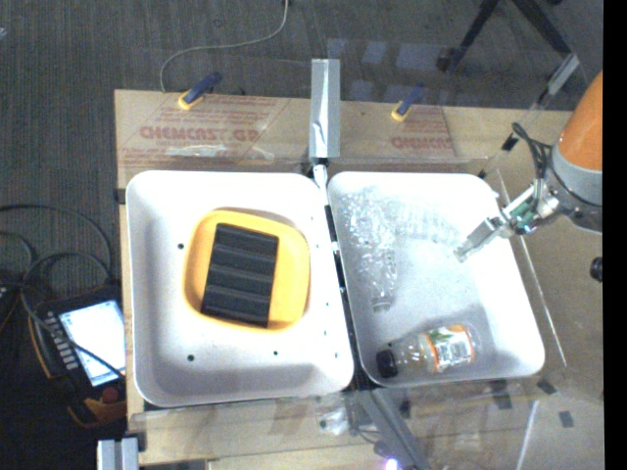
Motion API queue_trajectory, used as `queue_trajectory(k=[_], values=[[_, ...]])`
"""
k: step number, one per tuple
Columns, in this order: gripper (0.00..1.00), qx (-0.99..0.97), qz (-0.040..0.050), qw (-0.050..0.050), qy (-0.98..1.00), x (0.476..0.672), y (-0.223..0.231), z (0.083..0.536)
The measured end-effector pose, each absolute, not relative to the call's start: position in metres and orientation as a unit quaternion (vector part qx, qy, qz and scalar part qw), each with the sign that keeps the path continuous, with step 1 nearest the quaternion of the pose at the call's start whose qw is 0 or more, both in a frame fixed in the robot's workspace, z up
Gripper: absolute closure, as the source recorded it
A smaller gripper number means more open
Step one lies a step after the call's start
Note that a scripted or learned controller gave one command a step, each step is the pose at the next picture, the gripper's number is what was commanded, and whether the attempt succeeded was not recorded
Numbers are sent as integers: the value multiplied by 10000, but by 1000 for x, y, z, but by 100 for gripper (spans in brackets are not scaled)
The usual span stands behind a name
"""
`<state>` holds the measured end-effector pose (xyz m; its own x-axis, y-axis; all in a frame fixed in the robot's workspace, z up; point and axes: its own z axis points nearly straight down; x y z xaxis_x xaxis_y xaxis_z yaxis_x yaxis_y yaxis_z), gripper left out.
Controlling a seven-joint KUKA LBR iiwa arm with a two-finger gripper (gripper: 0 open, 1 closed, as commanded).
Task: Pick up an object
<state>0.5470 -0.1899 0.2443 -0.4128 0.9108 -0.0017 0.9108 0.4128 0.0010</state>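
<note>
Bottle (pixel 431 350) in white bin (pixel 509 292), carpeted floor (pixel 59 67).

The table (pixel 147 155) is a pale brown board bearing two shallow white bins side by side: the left bin (pixel 147 360) and the right bin (pixel 514 355), their inner rims touching. Two yellow-and-blue clamps (pixel 199 90) (pixel 408 103) grip its far edge, with a grey upright bar (pixel 324 111) between them.

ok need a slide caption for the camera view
Gripper poised over right bin holding a bottle; yellow tray in left bin.
</note>
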Motion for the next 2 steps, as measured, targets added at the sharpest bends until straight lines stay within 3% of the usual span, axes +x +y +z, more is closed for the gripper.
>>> queue_trajectory(k=[1,2], values=[[0,5169,-3,-2,8560,487,-204,211],[0,4635,12,19,8861,486,-145,98]])
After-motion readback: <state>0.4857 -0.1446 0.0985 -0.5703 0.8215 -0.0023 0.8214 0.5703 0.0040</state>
